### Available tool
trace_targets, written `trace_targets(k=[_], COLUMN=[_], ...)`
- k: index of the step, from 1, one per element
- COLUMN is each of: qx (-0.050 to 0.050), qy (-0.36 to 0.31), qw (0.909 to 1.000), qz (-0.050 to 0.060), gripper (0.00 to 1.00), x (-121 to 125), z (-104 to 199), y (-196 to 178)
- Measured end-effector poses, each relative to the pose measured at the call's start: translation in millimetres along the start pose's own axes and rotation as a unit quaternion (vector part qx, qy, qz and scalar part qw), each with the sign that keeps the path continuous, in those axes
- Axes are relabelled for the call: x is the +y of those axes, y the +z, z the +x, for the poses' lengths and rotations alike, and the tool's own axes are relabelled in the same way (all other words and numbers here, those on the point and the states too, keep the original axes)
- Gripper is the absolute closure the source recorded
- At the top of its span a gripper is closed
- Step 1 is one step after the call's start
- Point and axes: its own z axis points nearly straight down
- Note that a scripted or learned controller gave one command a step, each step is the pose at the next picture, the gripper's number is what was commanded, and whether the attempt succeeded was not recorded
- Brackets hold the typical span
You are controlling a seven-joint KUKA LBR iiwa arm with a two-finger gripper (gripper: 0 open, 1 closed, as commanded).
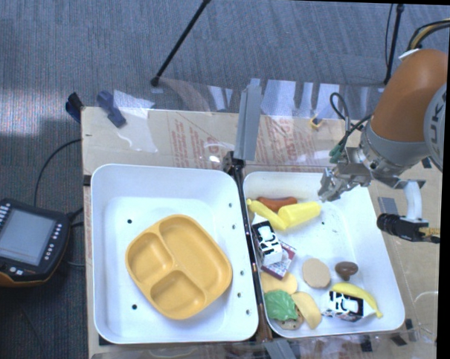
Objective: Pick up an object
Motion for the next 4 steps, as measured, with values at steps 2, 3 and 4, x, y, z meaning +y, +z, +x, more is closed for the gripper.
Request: trace_targets(k=[2, 3, 4], qx=[0.0, -0.001, 0.0], qy=[-0.076, -0.087, -0.105], qw=[0.9971, 0.9962, 0.9945], qz=[0.0, -0.005, 0.002], gripper=[0.0, 0.0, 0.0], x=[29.1, 31.1, -25.6], z=[-4.5, 7.5, -6.4], y=[150.2, 97.7, 152.3])
